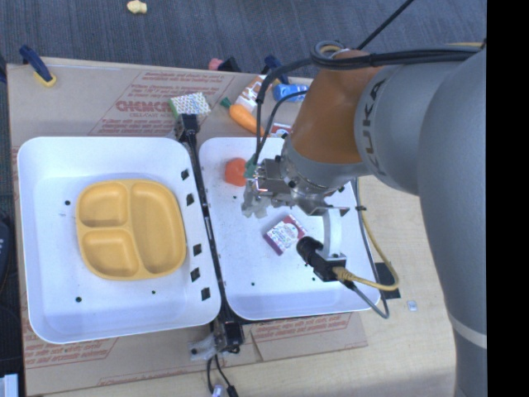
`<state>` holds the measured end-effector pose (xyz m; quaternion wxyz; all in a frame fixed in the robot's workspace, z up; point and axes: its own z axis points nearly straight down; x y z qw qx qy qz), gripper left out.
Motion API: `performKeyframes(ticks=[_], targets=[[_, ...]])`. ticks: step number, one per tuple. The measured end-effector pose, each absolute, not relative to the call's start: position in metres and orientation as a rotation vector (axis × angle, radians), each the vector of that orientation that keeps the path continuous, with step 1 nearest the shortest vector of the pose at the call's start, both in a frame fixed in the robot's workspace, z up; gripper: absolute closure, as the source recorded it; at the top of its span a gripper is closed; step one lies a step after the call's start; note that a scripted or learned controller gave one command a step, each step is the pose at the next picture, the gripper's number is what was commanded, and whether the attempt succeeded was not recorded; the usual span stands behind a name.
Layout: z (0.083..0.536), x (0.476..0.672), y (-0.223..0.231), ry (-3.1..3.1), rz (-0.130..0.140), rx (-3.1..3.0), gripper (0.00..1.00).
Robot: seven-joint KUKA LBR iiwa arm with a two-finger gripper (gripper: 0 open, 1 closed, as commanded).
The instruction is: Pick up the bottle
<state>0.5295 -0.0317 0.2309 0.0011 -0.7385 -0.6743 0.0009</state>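
A cardboard-covered surface carries two white bins side by side, left bin and right bin, filling mid-frame.

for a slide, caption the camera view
KUKA arm's claw hovers low over the right bin near a red object; yellow divided tray in the left bin.

glossy white plastic bins, matt yellow plastic tray (smooth), printed brown cardboard beneath

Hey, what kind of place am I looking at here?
Probably a robotics lab's grasping bench, not a kitchen: a KUKA arm reaches over two white bins, clamps pin down the cardboard under them, and the bins hold a yellow tray and small test items.
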Motion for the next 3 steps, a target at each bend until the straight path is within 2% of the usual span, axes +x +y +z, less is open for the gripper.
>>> performKeyframes(ticks=[1, 2, 3], targets=[[0.191, 0.475, 0.003, -2.15, 0.007, -2.284, 1.0], [0.289, 0.477, -0.042, -2.29, 0.002, -2.15, 1.0], [0.191, 0.475, 0.005, -2.164, 0.007, -2.271, 1.0]])
